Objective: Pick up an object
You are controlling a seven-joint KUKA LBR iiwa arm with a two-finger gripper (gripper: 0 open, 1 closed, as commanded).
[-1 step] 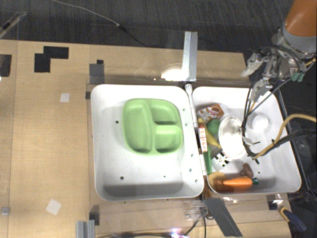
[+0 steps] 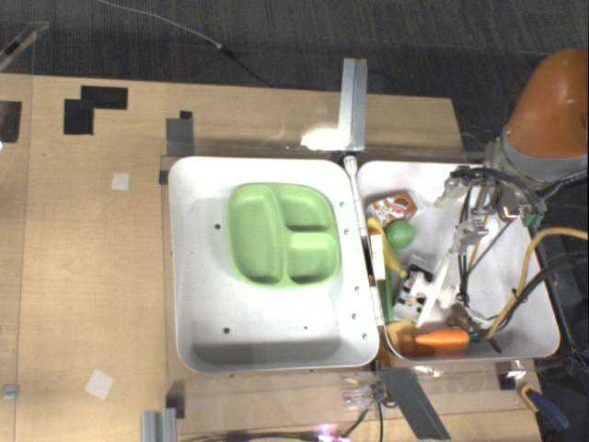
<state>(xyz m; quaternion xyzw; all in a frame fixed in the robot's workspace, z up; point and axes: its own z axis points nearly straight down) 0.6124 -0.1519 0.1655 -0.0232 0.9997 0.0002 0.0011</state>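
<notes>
Loose objects crowd the near-left part of the right bin, all lying on the floor, none lifted: an orange carrot-like piece at the near wall, a green ball, a brown-and-white packet just beyond the ball, a yellow strip running under the ball, a black-and-white box between ball and carrot. Pile overlaps, so the edges of several items are hard to separate, and a dark green bit by the bin's left wall can't be identified. Gripper sits to the right of the ball and packet, and above-right of the carrot in view, apart from all of them; thin metal parts and cables blur together there, so cannot tell how far it is opened, and nothing is seen caught in it. Black and yellow cables loop down from it across the bin floor. The arm's orange band is cut off by the right edge and hides the bin's far-right corner. Further left of the gripper, the left bin holds a green divided tray, well apart. Both bins rest on a wood bench.
</notes>
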